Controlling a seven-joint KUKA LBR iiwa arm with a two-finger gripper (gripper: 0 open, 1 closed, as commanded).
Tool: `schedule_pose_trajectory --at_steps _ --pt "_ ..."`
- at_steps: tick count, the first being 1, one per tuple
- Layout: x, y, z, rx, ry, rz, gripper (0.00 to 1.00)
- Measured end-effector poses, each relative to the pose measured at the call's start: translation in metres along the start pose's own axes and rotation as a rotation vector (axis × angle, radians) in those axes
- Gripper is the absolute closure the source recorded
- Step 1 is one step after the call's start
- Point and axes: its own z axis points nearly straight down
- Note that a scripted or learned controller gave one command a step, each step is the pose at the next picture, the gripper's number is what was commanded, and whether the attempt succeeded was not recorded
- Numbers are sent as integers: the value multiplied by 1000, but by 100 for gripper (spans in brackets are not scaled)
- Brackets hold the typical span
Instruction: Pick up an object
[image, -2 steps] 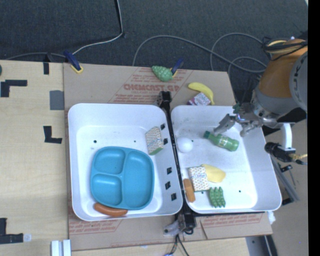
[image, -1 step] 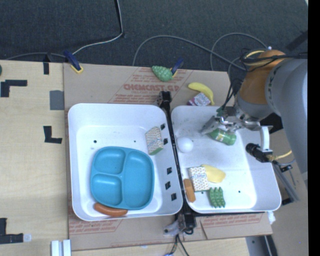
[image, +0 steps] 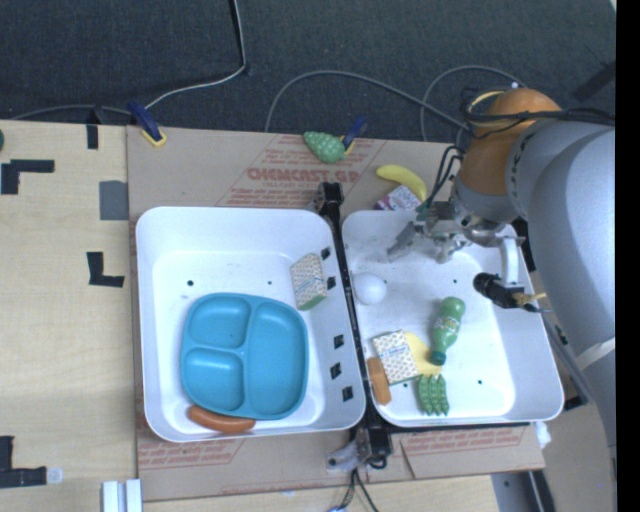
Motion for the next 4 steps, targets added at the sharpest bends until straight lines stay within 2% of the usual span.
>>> schedule_pose_trajectory --at_steps 1,2,3,4 --pt "-12 -96 -107 1 0 2 0" --pt "27 -90 -2 4 3 0 0" --pt "26 -90 -12 2 2 1 100" --pt "82 -91 -100 2 3 -1 100"
